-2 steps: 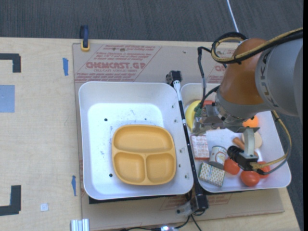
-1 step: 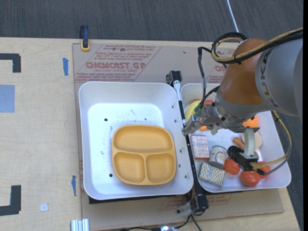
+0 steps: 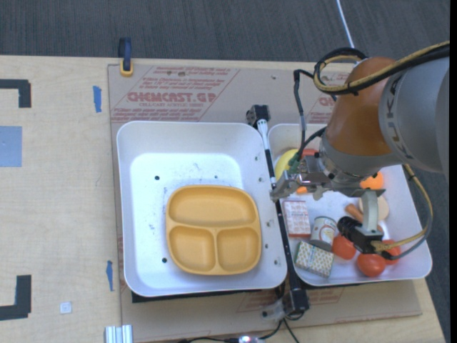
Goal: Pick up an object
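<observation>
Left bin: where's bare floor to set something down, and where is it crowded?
The left bin has bare floor above the yellow divided tray, toward its far wall, plus a narrower strip along its left wall. The right bin is crowded: the gripper hangs over the carton, can, tomatoes and patterned box.

- The pale wooden counter (image 3: 57, 213) runs out toward nine o'clock, bare but for blue tape squares (image 3: 10, 146) and black corner marks (image 3: 20, 93).
- A printed cardboard sheet (image 3: 178, 91) lies flat on it, clipped at twelve o'clock by a blue-and-yellow clamp (image 3: 126, 56).
- On the cardboard, two white bins touch side by side: left bin (image 3: 143, 148), right bin (image 3: 418, 259) at three o'clock.
</observation>
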